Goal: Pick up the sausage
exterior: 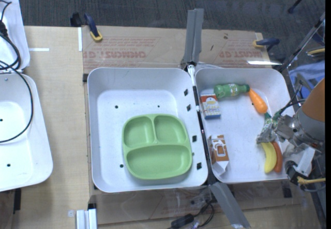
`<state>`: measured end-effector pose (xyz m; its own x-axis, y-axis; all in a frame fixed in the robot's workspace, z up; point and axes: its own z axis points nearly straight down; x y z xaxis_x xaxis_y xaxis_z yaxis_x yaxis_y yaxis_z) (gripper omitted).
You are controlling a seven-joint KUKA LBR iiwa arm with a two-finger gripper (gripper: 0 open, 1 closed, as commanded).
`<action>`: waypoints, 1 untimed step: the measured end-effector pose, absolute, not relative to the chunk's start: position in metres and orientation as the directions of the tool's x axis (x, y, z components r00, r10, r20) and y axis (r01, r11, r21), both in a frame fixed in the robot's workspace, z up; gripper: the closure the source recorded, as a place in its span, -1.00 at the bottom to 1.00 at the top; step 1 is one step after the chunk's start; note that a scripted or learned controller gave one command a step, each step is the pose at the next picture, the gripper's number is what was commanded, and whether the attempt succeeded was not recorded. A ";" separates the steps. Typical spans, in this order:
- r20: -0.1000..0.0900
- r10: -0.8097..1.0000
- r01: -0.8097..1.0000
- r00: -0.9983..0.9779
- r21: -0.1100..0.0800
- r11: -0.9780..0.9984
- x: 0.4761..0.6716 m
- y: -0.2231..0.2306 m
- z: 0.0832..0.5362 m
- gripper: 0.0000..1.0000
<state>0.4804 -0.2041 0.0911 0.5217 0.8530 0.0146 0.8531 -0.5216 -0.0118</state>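
Dark carpet sits behind the wood table (57, 67), w/ a strip of cardboard (170, 47) laid along the back under two white bins. On the left side, the left bin (103, 88) has a green plate (156, 146) in it, w/ three parts. Next to it, the right bin (243, 168) has lots of stuff. A green bottle (231, 90) lies on its side near the back, w/ an orange carrot (258, 101) just beside it on the right. A small red & white carton (210, 106) lies near the wall between the bins, & a brown & white box (219, 150) lies lower down by that same wall. My arm (316, 114) comes in from the right. My pincer (270, 131) is low at the right side of the right bin, right above the yellow banana (269, 157). I can't tell how far it's open, & I can't see anything in it. Now the sausage (279, 155): it's the red thing lying just beside the banana, touching it, close to the bin's right wall, just below my pincer.
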 end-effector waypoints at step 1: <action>0.011 0.878 0.878 0.478 -0.014 -0.478 0.479 -0.204 0.091 -1.00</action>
<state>0.4791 -0.2038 0.0908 0.4783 0.8781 0.0114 0.8782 -0.4781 -0.0138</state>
